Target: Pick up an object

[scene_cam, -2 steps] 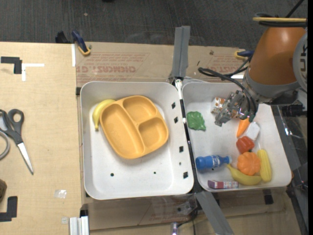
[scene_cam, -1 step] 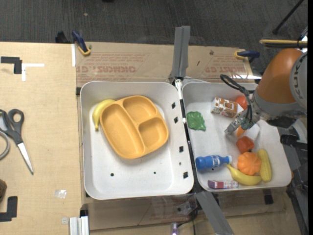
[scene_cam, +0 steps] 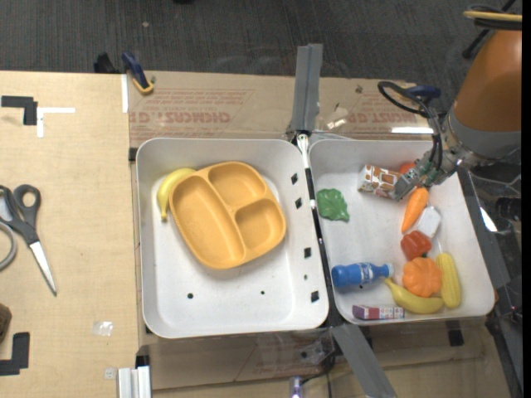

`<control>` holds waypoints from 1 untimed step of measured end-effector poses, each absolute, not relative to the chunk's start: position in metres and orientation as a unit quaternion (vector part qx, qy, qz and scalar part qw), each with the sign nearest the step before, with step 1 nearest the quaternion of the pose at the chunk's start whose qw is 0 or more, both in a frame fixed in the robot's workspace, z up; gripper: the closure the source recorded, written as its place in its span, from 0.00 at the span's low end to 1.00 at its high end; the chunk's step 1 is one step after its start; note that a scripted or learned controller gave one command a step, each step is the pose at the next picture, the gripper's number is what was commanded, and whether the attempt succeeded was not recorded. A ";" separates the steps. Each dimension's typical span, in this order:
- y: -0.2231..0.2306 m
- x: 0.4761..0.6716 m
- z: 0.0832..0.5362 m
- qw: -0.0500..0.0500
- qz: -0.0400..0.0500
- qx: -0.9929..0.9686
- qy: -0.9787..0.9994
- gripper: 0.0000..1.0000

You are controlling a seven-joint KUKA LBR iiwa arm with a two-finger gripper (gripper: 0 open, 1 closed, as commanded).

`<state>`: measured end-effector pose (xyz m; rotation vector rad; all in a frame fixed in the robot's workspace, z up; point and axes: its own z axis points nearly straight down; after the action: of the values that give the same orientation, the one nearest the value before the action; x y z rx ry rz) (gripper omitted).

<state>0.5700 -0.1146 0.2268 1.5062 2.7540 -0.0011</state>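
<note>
I read the end effector [scene_cam: 412,182] as just touching the carrot [scene_cam: 414,210], whose long axis runs 1-to-7 o'clock beneath it; opening can't tell.

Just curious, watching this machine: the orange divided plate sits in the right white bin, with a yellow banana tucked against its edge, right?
Not quite. The camera view shows the orange divided plate in the left white bin, not the right one. The yellow banana is indeed tucked against its edge.

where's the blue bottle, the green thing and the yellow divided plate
blue bottle [scene_cam: 358,274], camera view, middle of its body, right bin
green thing [scene_cam: 333,205], camera view, its centre, right bin's left side
yellow divided plate [scene_cam: 226,214], camera view, the ridge between its compartments, left bin
</note>
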 end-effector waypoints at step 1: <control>-0.063 0.598 0.241 0.001 0.000 0.479 0.878 1.00</control>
<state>0.5979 -0.0628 0.2414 1.5026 2.7571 -0.0015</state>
